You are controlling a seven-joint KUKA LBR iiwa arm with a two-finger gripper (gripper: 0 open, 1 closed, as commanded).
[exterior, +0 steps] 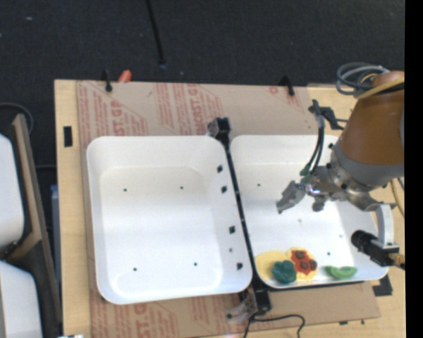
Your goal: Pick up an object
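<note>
Objects for picking lie in a row along the near edge of the right bin [268,153]: a yellow piece [266,265], a dark green lump [284,272] touching it, an orange-and-red piece [302,260] and a bright green piece [340,272] toward the near right corner. Gripper [304,195] hangs over that bin's middle, apart from the row, its fingers spread and holding nothing. Left bin [99,167] adjoins across a black divider [233,196].
</note>
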